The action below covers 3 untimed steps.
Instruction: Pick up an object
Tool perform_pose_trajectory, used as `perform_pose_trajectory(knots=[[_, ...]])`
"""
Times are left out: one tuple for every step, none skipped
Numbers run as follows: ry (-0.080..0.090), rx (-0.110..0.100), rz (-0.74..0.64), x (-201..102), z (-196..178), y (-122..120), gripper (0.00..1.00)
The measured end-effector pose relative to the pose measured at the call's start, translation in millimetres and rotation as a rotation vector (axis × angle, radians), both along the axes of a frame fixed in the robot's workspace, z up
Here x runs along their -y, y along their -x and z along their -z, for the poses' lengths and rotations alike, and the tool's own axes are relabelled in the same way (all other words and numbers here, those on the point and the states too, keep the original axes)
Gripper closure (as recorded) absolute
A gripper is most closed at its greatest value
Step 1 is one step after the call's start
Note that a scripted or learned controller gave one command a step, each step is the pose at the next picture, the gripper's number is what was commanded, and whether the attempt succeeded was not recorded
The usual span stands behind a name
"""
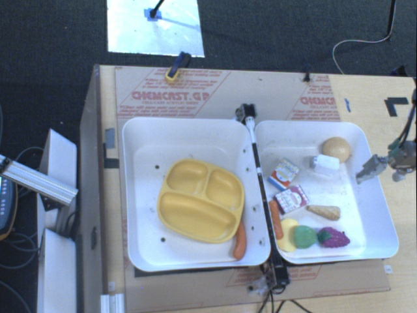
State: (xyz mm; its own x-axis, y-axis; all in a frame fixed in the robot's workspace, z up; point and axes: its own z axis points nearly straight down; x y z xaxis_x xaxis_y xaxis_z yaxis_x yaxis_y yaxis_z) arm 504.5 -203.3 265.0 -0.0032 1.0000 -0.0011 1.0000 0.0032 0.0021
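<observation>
**Crowded bin, tool off to the side**

The tool (373, 168) hangs at the right bin's (374, 204) three o'clock rim; whether it is open or closed I cannot tell. Candidates cluster together: bun (336, 149) at one o'clock, grapes (334, 237) and green ball (304, 236) touching at six. A descent there risks nudging neighbours or closing on nothing.

Yellow clamp (176, 68) on bench edge
</observation>
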Motion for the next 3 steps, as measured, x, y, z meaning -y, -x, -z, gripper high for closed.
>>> perform_pose_trajectory(knots=[[-0.003,-0.005,0.0,-67.4,133.4,-60.7,0.0],[0.002,0.011,0.002,-113.6,176.0,-40.5,0.0],[0.0,0.001,-0.001,-76.9,180.0,-111.9,0.0]])
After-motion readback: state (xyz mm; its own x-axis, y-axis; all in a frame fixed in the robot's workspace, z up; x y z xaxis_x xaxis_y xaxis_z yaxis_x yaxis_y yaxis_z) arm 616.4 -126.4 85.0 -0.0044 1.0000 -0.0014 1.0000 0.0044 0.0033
